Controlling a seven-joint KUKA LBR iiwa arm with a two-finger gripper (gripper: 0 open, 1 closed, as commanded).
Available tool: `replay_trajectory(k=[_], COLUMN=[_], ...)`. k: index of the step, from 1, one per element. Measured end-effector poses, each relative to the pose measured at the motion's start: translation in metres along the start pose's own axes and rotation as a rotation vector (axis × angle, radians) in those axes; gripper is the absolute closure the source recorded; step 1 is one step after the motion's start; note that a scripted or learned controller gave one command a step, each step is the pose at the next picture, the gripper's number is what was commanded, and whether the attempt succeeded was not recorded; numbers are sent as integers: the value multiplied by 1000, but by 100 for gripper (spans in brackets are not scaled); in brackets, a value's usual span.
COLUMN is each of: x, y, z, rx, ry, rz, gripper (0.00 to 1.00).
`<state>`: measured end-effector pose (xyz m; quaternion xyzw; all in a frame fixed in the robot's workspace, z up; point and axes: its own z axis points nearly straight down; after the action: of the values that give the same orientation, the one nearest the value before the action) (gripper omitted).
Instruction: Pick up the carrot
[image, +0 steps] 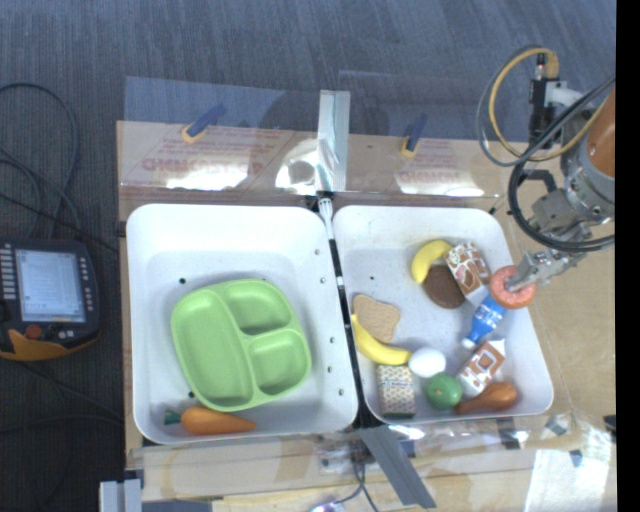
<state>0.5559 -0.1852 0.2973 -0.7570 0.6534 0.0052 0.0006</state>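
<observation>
Smooth white left bin (150, 240): tapered orange carrot (212, 422) beside green plate (240, 342); hand (528, 272) state unclear.

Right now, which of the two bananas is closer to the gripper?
The upper banana, curled beside the brown round item near the right bin's back, lies closer to the gripper. The other banana lies by the divider, below the bread slice.

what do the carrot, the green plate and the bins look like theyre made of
Carrot: likely toy plastic, uniform orange with a smooth, slightly shiny skin. Green plate: looks like moulded plastic, one even colour, rounded compartment ridges, matte to soft sheen. White bins: probably thin formed plastic, rounded corners and glossy rim highlights.
</observation>
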Motion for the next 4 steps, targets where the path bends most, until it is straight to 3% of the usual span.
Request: replay_trajectory(k=[1, 2, 3, 4], x=[40, 1, -17, 5], y=[-69, -63, -87, -71], z=[-33, -41, 36, 42], rx=[9, 6, 0, 2], ry=[5, 4, 3, 7], rz=[-46, -420, -946, -1205], gripper=[100, 100, 100, 100])
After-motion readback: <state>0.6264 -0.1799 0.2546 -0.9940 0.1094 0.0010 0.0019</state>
